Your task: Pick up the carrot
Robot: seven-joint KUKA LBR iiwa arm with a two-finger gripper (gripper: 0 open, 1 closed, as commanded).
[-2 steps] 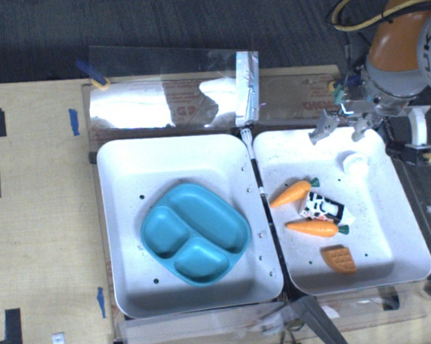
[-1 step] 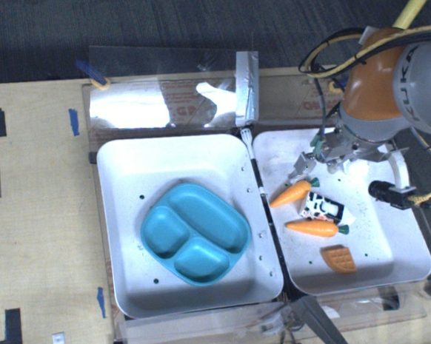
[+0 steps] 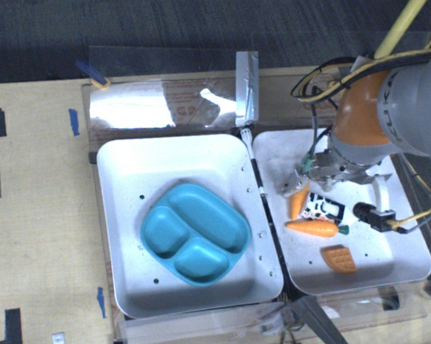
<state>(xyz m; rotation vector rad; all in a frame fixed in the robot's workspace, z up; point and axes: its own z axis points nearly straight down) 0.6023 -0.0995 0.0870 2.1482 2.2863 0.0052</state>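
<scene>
Two bins face you — the tool (image 3: 310, 169) hovers above the carrot (image 3: 313, 228) in the right bin (image 3: 408, 264); whether it is apart or together, you cannot tell.

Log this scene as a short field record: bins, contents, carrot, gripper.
left bin: holds a blue divided tray
right bin: holds the carrot, a black-and-white item, an orange waffle-like piece and a second small orange piece
carrot pose: lying flat, green end toward the view's right
gripper: above the right bin's upper part, over the small orange piece
carrot status: lying in the bin, not held
</scene>
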